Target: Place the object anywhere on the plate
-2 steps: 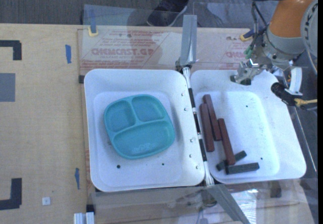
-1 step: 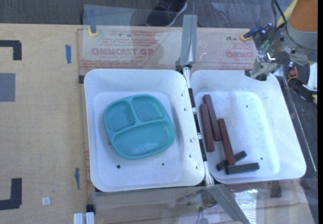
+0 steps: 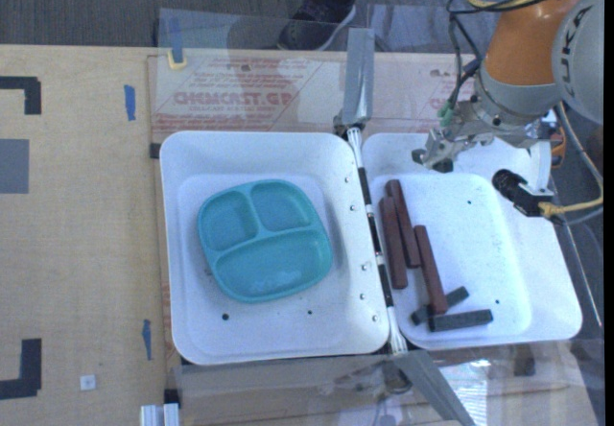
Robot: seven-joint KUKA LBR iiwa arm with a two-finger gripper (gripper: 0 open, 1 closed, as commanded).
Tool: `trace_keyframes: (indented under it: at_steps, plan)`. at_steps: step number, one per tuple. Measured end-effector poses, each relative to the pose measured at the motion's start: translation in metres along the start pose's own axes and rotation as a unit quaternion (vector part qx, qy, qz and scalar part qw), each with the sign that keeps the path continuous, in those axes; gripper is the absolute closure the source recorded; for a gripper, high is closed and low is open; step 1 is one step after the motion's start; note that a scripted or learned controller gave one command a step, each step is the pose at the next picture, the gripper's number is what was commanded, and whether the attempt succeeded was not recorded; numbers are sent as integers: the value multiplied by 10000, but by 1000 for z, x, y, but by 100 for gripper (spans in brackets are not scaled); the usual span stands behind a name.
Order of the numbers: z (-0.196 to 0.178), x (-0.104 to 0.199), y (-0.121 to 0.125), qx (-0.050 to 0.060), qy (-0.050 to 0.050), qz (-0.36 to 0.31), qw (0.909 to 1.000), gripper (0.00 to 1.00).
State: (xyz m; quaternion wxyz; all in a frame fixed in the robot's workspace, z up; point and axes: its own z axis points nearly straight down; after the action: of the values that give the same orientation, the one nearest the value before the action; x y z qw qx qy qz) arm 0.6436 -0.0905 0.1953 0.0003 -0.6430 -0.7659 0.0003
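Item 1, table [image 3: 77, 251]: I see a pale wooden surface across the left of the frame, marked with black corner brackets and short strips of blue tape.

Item 2, left bin [image 3: 182, 319]: shallow, white, centre-left of the frame. It holds the plate.

Item 3, plate [image 3: 265, 240]: teal, rounded square, three compartments, lying flat in the middle of the left bin. I see nothing resting on it.

Item 4, right bin [image 3: 537, 290]: shallow, white, touching the left bin along a shared central edge.

Item 5, brown sticks [image 3: 395, 232]: several long, dark reddish-brown pieces lying roughly lengthwise near the left wall of the right bin, side by side and partly overlapping.

Item 6, dark grey blocks [image 3: 459, 319]: short bars at the lower end of the sticks, toward the lower middle of the right bin. These, with the sticks, are the loose objects I can count; all lie in the right bin, well apart from the plate.

Item 7, arm [image 3: 537, 21]: grey with an orange section, entering from the upper right of the frame, cables looping around it.

Item 8, pincer [image 3: 439, 157]: above the upper part of the right bin, near its far wall. I cannot tell whether it is spread or pressed together, and I see no object in it.

Item 9, a person's shoes [image 3: 317, 16]: at the top edge of the frame, beyond the table.
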Motion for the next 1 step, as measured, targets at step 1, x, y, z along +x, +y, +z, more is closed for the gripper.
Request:
trace_keyframes:
  at_steps: [1]
  plan:
    - [10,82,3,10,-20,-567,9984,100]
